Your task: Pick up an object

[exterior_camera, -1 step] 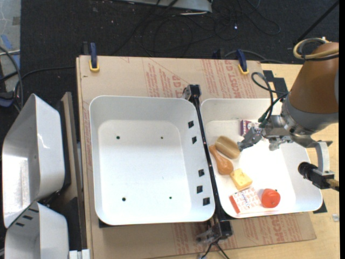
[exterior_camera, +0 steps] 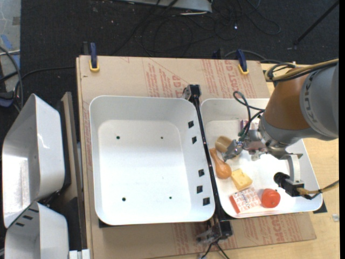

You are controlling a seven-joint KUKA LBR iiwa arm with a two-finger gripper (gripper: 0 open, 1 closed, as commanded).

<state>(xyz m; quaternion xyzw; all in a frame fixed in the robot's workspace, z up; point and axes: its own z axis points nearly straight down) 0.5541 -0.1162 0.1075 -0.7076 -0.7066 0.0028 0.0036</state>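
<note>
My gripper (exterior_camera: 235,149) reaches low into the right bin (exterior_camera: 223,114) from the right, under the grey arm with its orange band (exterior_camera: 284,109). Its tip sits just right of a tan cylinder (exterior_camera: 222,143) and just above an orange spoon-shaped piece (exterior_camera: 220,168), which lies along the bin's left wall. A yellow block (exterior_camera: 241,179) lies below the gripper. Nearer the front edge are a red ball (exterior_camera: 270,198) and a red-and-white packet (exterior_camera: 245,201). I see nothing lifted off the bin floor.
The left bin (exterior_camera: 145,99) stands beside the right one, with a black divider strip (exterior_camera: 200,144) between them. Both rest on a cardboard-covered bench (exterior_camera: 161,72) held by yellow clamps. White tubs (exterior_camera: 29,150) stand off the bench at far left.
</note>
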